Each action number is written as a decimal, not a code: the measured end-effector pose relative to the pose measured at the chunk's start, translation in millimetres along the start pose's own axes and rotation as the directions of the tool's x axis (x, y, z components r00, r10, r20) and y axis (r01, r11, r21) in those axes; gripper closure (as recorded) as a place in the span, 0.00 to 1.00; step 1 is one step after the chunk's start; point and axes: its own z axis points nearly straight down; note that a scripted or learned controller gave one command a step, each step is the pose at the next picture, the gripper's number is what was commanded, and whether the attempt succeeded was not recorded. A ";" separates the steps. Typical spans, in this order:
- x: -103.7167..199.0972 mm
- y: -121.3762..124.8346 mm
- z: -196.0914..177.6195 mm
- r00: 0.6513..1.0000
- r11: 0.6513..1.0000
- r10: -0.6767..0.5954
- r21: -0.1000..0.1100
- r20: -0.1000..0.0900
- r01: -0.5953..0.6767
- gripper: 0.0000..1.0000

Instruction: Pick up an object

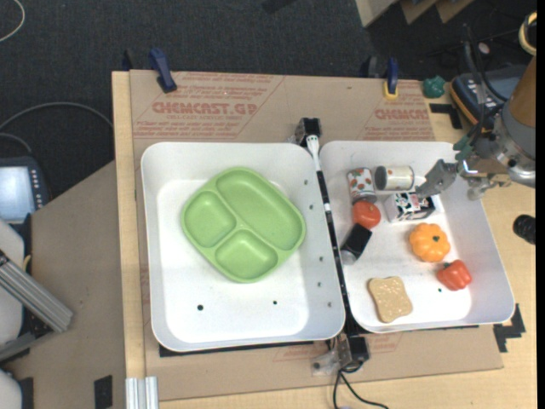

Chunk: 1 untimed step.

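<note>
The right bin (490, 237) holds several small objects: a white cup with red dots (360, 180), a white and grey can (394, 177), a red round fruit (367, 215), a black block (356, 241), an orange pumpkin (429, 242), a red pepper (456, 274) and a slice of toast (390, 298). A black-and-white patterned item (410, 204) lies near the bin's middle. My gripper (433, 186) reaches in from the right and hangs at a slant just above that patterned item, beside the can. Nothing visibly sits in its grasp.
A green divided plate (243, 224) lies in the left bin (162, 254). The bins meet along a black-edged divider (328, 220). Blue and yellow clamps (162, 71) hold the cardboard base at the back. The arm's body fills the far right edge.
</note>
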 end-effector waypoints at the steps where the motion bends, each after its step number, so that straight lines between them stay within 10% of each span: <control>1: 45.0 -61.0 31.3 1.000 1.000 -0.002 0.009 -0.004 0.002 0.00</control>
